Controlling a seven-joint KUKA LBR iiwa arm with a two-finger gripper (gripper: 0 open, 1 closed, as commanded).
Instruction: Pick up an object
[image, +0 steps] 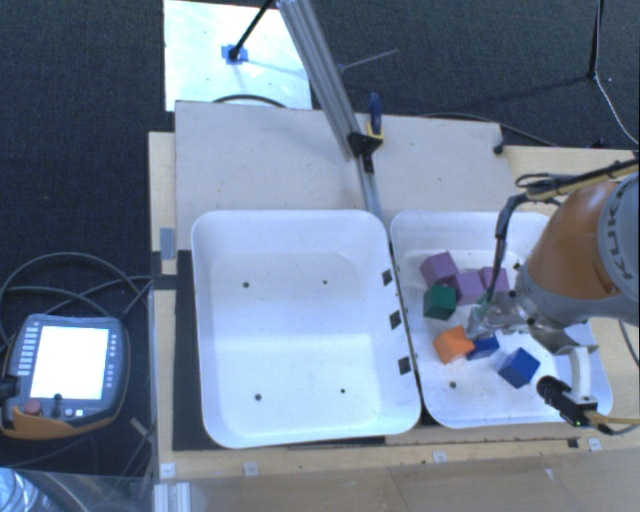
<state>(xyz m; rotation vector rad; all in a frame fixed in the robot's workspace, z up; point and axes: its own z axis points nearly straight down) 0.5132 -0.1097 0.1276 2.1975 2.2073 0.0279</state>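
Note:
The right bin (470, 405) holds several small blocks: a purple cube (438, 268), a lighter purple block (470, 287), a dark green cube (440, 301), an orange cube (453, 344) and a blue cube (519, 367). Another blue block (484, 347) lies right of the orange cube. My gripper (486, 322) reaches down among them, just above this smaller blue block and beside the orange cube. The arm's orange and grey wrist hides part of the bin's right side and part of a purple block (492, 277) behind the gripper.
The left bin (290, 330) lies beside the right one, with a black divider strip between them. A slanted metal pole (335, 95) crosses the back board. A teach pendant (62, 375) with cables lies on the floor at far left.

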